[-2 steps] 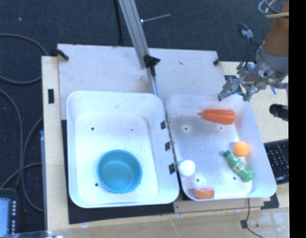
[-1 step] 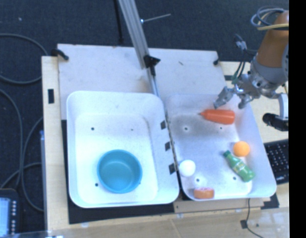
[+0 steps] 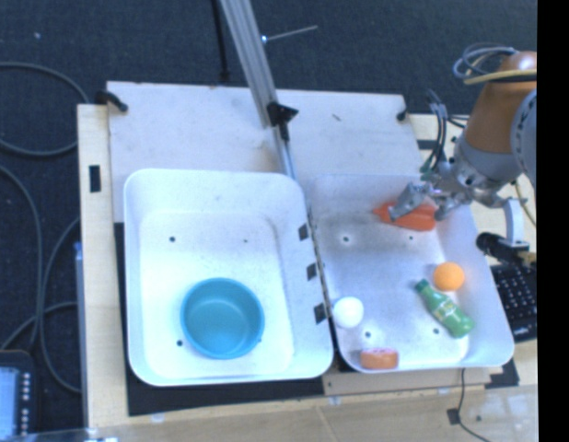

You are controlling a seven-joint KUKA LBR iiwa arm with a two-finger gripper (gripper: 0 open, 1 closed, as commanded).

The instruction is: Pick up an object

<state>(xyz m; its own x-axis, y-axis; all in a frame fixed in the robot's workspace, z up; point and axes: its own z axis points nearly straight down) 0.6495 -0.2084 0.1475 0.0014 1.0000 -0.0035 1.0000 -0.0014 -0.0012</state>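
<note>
Blue bowl (image 3: 223, 318) in left bin (image 3: 146, 201)

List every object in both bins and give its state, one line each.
blue bowl: upright, in the left bin.
orange-red object: lying in the right bin, at the gripper.
orange ball: resting, free.
green bottle: lying on its side.
white ball: resting near the bin's left wall.
orange piece: lying at the front rim.

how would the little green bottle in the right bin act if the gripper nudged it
The green bottle lies on its side, so it would probably roll or spin rather than tip. It looks small, likely light, and might slide on the right bin's smooth floor. The orange ball beside it might get knocked rolling.
</note>
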